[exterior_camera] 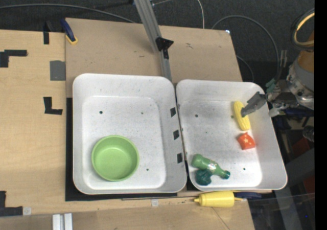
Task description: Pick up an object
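The right bin [204, 96] holds three objects. A yellow corn-like piece [239, 116] lies near its right wall, a small orange-red block [246, 141] sits just below it, and a green bottle-shaped toy [209, 167] lies at the front. My gripper [251, 105] reaches in over the bin's right rim, its dark tip right at the upper end of the yellow piece. Whether it touches the piece is unclear. Nothing is lifted off the bin floor.
A light green bowl [115, 158] sits at the front of the left bin [122, 83]. A yellow mustard-style bottle [216, 199] lies on the bench in front of the right bin. A grey pole [147, 9] slants down to the bins' shared rim.
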`<action>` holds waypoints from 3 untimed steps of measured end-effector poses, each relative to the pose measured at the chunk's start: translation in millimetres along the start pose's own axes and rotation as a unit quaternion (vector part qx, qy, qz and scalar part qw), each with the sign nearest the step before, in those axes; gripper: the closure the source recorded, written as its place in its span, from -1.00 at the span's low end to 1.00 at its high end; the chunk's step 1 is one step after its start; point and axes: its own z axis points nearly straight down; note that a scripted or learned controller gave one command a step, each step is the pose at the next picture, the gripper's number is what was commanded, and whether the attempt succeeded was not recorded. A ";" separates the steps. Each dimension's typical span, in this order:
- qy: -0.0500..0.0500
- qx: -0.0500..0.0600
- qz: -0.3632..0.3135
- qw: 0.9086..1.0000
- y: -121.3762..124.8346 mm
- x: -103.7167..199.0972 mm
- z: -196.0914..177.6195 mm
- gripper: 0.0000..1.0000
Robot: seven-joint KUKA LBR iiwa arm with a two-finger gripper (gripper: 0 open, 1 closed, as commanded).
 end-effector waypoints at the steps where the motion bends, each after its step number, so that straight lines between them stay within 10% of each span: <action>1: 0.000 0.000 0.000 1.000 0.0 -0.1 0.0 -1.00; 3: 0.001 0.003 0.001 1.000 -9.6 6.8 103.6 -1.00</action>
